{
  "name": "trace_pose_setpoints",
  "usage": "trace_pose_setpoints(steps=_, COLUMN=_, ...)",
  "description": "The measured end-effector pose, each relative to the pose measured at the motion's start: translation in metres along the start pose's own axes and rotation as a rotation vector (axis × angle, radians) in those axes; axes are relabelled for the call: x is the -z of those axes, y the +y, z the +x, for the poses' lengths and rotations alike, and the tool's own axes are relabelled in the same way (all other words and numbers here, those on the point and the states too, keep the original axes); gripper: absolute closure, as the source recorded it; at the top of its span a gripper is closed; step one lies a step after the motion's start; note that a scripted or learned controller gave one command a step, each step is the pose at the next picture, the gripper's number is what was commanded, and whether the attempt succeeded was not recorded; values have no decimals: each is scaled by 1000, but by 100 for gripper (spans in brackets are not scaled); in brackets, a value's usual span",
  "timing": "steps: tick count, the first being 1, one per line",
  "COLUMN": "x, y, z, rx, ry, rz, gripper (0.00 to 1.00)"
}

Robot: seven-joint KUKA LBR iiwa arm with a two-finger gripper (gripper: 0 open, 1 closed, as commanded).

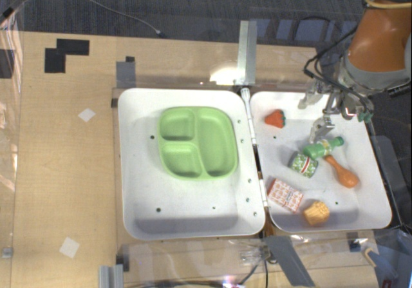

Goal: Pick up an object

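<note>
Metal fingers of the gripper [320,127] hang over the right bin [373,171], just above the green bottle [322,149]. Whether they are spread or closed cannot be told at this angle, and nothing is seen caught between them. The lowest finger tip looks to be at or almost on the bottle's upper side; true contact cannot be judged.

The green bottle is small, bright green, lying on its side with a pale label patch toward its right end. It lies near the middle of the right bin. Touching its lower left is a green and white packet with red marks [303,163]. Just right of and below the bottle lies an orange drumstick-shaped toy [340,171], its thin end toward the bottle. Above and left of the bottle, well apart, sits a red strawberry-like piece [275,118]. Below it lie a red and white checked box [284,194] and, to that box's right, a yellow-orange lump [316,212].

That makes six small things in the right bin, one of each kind. Far left of the bottle, the left bin [138,151] holds one green divided tray [196,142] with three compartments.
</note>
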State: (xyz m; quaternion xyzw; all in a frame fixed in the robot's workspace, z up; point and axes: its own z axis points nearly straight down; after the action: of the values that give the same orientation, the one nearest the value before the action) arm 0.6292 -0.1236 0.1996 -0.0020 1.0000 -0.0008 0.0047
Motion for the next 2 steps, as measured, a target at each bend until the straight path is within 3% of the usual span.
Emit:
trace_pose_setpoints(steps=1, x=-108, y=19, z=65, rx=330, ry=-6, rz=1, gripper=0)
trace_pose_setpoints(steps=2, x=-93, y=20, z=59, rx=336, ry=-24, rz=6, gripper=100)
